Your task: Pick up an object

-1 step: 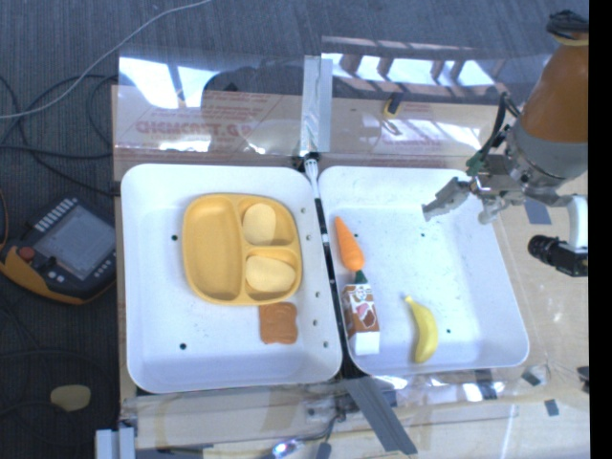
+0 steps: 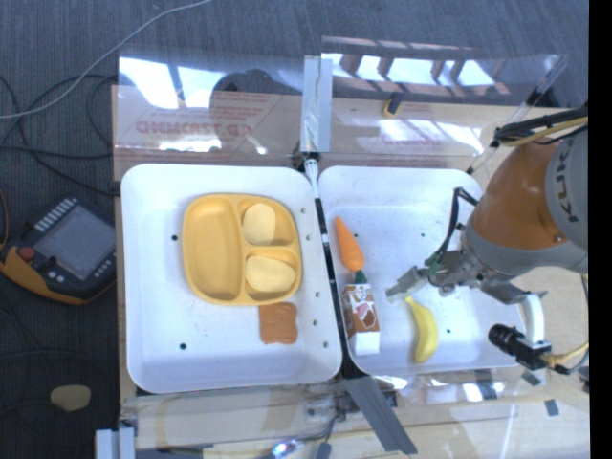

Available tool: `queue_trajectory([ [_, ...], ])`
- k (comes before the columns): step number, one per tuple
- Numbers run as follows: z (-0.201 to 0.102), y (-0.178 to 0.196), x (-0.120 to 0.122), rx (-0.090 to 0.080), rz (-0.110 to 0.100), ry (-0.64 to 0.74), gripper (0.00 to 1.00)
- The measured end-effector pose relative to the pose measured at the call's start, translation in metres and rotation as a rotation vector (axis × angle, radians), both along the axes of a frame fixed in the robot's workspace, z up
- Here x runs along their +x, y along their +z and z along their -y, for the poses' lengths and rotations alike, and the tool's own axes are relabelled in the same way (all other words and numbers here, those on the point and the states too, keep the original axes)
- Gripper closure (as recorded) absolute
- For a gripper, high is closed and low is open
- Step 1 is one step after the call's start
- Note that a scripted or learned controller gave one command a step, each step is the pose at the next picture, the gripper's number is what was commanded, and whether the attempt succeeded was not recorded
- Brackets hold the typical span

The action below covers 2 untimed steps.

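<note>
Banana point(image 2: 422, 328) lies near the front wall of the right bin point(image 2: 402, 185), long axis running front to back, upper tip pointing toward the pincer point(image 2: 413, 281). Pincer fingers spread apart, nothing between them, hovering just above the banana's upper tip; contact unclear. Small carton point(image 2: 362, 318) lies left of the banana, long axis front to back. Carrot point(image 2: 348, 244) sits behind the carton, tilted. Left bin point(image 2: 153, 285) holds a yellow divided tray point(image 2: 212, 247) and a brown cookie point(image 2: 278, 322) in front of it.
</note>
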State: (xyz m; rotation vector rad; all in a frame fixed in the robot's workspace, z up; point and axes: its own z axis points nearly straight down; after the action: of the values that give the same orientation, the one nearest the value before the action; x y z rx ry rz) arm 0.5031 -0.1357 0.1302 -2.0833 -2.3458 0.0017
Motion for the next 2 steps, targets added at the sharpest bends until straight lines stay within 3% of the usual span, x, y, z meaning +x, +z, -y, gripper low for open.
queue_trajectory([
  [1, 0.0071, -0.0413, -0.0158, -0.003, 0.014, 0.03, 0.0],
  [2, 0.0064, -0.0313, -0.0143, -0.002, 0.017, 0.031, 1.0],
])
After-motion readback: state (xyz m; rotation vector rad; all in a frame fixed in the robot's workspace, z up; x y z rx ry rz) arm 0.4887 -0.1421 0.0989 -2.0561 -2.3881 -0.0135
